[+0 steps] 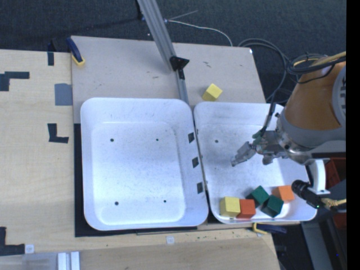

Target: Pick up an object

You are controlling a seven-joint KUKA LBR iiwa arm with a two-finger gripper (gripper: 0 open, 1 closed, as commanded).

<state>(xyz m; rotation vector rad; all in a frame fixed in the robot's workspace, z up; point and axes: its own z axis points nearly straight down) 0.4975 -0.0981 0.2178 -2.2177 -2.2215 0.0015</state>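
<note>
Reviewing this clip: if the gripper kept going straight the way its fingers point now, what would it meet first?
The gripper points left and slightly down in the camera view. Most likely it meets the bare floor of the right bin first; depth is unclear. The blocks lie off that line, near the front edge.

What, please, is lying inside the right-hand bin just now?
Along the right bin's near edge: a yellow block, red block, two green blocks and an orange block. The arm covers its right side.

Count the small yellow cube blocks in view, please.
2. One small yellow cube block lies in the right white bin, near its front edge beside the red block. The other sits on the bench behind that bin. The arm may hide more.
</note>
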